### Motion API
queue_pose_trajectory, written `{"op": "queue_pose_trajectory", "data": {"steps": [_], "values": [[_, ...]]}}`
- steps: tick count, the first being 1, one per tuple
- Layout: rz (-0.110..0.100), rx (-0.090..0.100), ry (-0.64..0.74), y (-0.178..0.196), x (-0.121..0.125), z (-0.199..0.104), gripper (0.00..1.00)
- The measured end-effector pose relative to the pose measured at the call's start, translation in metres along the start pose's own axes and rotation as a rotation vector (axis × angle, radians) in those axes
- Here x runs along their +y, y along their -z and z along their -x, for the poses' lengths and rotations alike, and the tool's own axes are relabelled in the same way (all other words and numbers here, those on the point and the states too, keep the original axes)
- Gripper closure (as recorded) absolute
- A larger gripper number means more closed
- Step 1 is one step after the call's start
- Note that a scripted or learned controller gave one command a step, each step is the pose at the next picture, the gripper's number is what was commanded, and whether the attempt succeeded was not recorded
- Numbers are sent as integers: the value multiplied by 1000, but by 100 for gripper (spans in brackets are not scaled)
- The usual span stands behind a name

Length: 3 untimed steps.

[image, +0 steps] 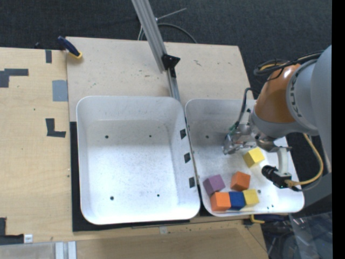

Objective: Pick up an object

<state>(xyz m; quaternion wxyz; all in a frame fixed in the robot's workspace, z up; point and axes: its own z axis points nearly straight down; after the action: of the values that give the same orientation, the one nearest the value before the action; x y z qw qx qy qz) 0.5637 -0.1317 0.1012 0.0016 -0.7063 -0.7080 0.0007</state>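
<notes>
My gripper (pixel 235 144) hangs low over the middle of the right bin (pixel 207 115), reaching in from the right under the arm's orange band. Just to its right lies a tilted yellow block (pixel 253 157), close to the fingers but not between them. Nearer the front of that bin sit a purple block (pixel 214 183), an orange block (pixel 240 180), a second orange block (pixel 220 200), a blue block (pixel 237 199) and another yellow block (pixel 251 197). The wrist hides how the fingers stand.
The left bin (pixel 86 144) stands beside the right one, sharing a raised wall. A slanted metal rail (pixel 153 31) crosses above both bins' back edge. A blue and yellow tool (pixel 70 46) lies on the bench at far left. Cables hang from the arm at right.
</notes>
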Motion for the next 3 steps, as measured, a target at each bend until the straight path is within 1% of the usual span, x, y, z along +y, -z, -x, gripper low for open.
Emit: {"op": "queue_pose_trajectory", "data": {"steps": [1, 2, 3], "values": [[0, 0, 0, 0, 0, 0, 0], [4, -3, -3, -10, 31, 50, 0], [0, -2, 0, 0, 30, 47, 100]]}}
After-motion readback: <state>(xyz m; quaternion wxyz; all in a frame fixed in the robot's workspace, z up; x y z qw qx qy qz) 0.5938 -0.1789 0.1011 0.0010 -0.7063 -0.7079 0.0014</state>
